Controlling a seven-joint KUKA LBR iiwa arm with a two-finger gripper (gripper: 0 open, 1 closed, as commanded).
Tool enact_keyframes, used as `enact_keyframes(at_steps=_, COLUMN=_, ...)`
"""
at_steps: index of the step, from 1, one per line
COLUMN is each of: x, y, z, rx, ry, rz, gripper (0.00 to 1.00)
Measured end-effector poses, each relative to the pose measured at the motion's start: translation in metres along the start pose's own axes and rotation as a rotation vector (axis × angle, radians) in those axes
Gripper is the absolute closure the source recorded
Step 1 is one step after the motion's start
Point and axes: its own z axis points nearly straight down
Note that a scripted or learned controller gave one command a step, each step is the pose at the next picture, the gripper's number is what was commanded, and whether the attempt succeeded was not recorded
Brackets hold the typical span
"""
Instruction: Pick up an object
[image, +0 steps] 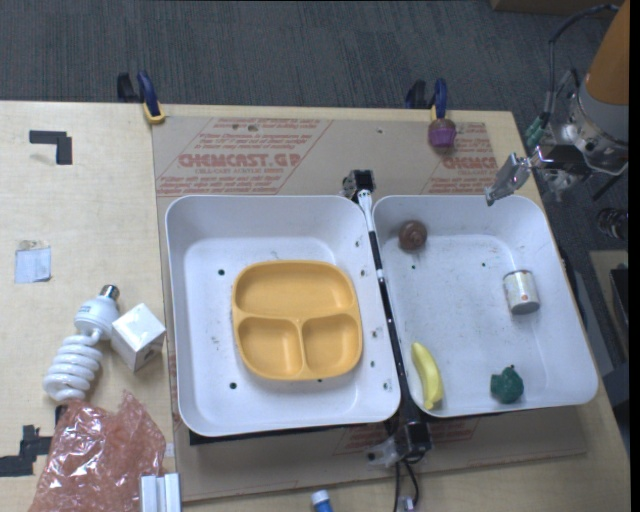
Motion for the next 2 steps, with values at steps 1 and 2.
enact_keyframes(at_steps=1, x=-0.053, y=0.008, z=0.171, rx=-0.001, ry=0.000, rz=0.002, gripper=0.00)
enact_keyframes(at_steps=2, x=-0.028, y=-0.054, z=0.191, rx=0.000, ry=0.001, rz=0.003, gripper=0.00)
